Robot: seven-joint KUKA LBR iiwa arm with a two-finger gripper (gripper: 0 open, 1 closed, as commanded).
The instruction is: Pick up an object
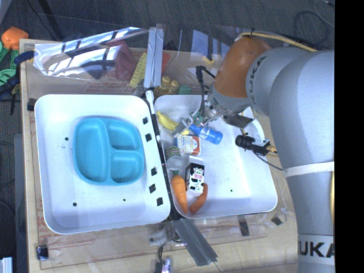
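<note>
So the big grey arm (pixel 296 112) takes up most of the right side, with its orange band (pixel 239 67) bending down over the right bin (pixel 250 192). The left bin (pixel 51 198) sits right beside it, the two rims touching along the middle, and it holds a blue divided tray (pixel 108 151) lying flat roughly in its centre.

All the small stuff is crowded into the left half of the right bin. The gripper (pixel 200 117) is down near the back of that pile, just above a blue bottle (pixel 206 133) that lies on its side. Honestly can't tell whether it's spread or pinching anything, it's too small and cluttered there.

Just below the bottle there's a small carton (pixel 189 145) with a red and white label. A yellow banana (pixel 165 120) lies to the left of the gripper, close to the bin wall. Nearer the front edge is a black and white toy cow (pixel 195 179), and an orange carrot (pixel 179 191) lies just beside it on the left.
</note>
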